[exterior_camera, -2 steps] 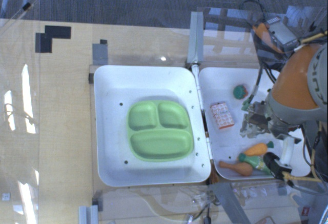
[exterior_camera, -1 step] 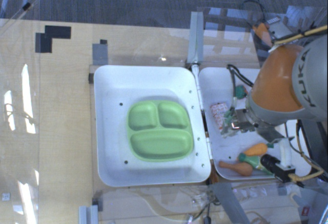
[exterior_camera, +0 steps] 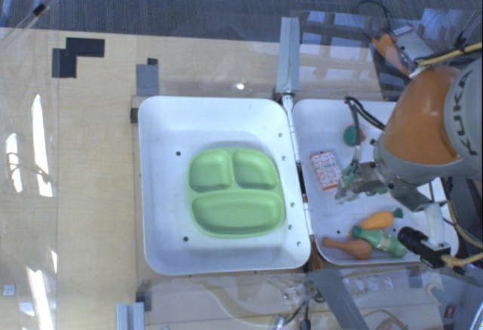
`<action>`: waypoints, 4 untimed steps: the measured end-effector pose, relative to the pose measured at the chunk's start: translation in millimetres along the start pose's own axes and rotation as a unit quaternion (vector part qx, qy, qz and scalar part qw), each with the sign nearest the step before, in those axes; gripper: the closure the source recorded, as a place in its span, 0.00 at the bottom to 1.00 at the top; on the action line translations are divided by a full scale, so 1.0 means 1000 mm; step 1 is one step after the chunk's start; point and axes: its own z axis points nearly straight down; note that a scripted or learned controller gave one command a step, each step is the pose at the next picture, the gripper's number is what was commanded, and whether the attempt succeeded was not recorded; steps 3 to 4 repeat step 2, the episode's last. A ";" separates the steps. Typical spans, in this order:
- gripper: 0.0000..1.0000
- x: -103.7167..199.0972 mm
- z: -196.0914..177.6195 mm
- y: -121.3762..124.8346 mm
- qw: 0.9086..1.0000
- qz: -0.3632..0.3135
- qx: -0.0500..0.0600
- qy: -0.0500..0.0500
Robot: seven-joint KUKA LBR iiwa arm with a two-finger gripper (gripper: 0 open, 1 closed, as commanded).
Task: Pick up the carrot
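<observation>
The carrot (exterior_camera: 381, 220), a short orange piece, lies in the front part of the right bin (exterior_camera: 321, 115), tilted up to the right. My gripper (exterior_camera: 350, 186) hangs over the middle of that bin, a little behind and to the left of the carrot and apart from it. Nothing shows in its grasp. The grey arm with its orange band (exterior_camera: 423, 121) reaches in from the right and hides the bin's right side.
A green bottle-like toy (exterior_camera: 379, 239) and a brown-orange toy (exterior_camera: 348, 247) lie just in front of the carrot. A red-and-white packet (exterior_camera: 324, 168) and a green round toy (exterior_camera: 352, 135) sit further back. The left bin (exterior_camera: 162, 192) holds a green divided plate (exterior_camera: 235, 192).
</observation>
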 end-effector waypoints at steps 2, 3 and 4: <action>1.00 -0.004 0.000 -0.001 0.999 -0.036 0.000 0.000; 1.00 -0.004 0.000 -0.001 0.999 -0.036 0.000 0.000; 1.00 -0.004 0.000 -0.001 0.999 -0.036 0.000 0.000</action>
